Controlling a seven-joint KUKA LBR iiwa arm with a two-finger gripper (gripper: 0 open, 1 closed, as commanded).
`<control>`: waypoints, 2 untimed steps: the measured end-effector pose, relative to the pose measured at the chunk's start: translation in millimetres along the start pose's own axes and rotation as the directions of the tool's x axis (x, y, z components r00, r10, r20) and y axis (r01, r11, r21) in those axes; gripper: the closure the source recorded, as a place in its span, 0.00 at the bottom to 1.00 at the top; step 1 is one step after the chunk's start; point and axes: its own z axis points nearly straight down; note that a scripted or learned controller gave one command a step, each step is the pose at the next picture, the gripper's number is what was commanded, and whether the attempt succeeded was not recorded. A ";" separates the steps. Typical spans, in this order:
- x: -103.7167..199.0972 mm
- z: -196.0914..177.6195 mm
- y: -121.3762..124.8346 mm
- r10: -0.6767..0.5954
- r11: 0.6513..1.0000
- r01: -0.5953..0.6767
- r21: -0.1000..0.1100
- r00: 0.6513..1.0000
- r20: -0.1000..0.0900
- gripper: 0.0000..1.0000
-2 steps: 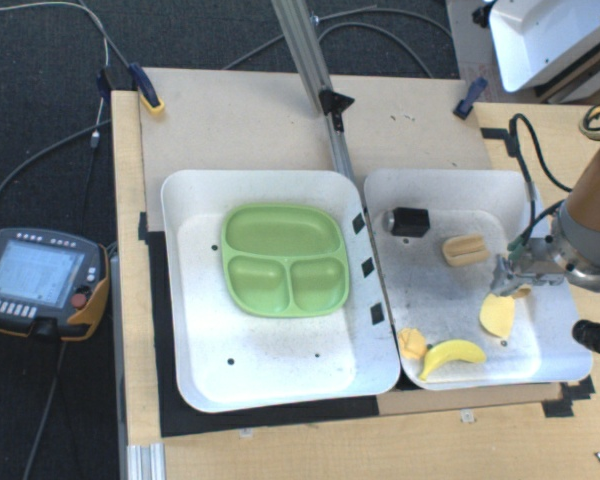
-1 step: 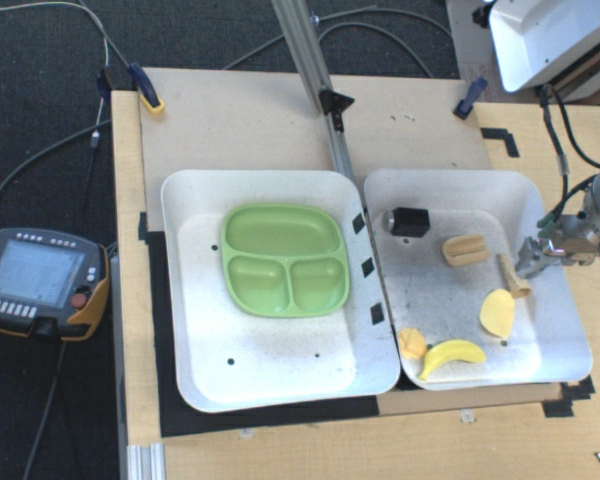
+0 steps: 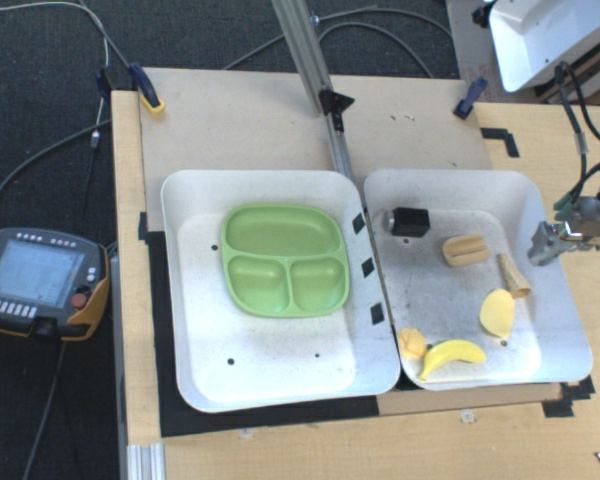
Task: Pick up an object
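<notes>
A robotics laboratory is shown. A plain wooden tabletop (image 3: 240, 128) is fitted with two white bins (image 3: 195, 368), fixed with black tape. A teach pendant (image 3: 40, 283) with a screen is placed on the dark carpet floor (image 3: 40, 118), and cables (image 3: 60, 28) are laid across it. An aluminium profile (image 3: 300, 38) is mounted above.

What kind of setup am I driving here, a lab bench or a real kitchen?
Most likely a robotics lab bench, not a kitchen: a teach pendant lies beside the bench, cables trail across dark carpet, and two white bins hold a green divided plate and a toy banana.
</notes>
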 end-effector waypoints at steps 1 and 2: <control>40.7 4.2 12.0 -0.002 1.000 0.002 0.006 1.000 -0.003 1.00; 91.3 0.2 29.8 -0.005 1.000 0.005 0.004 1.000 -0.003 1.00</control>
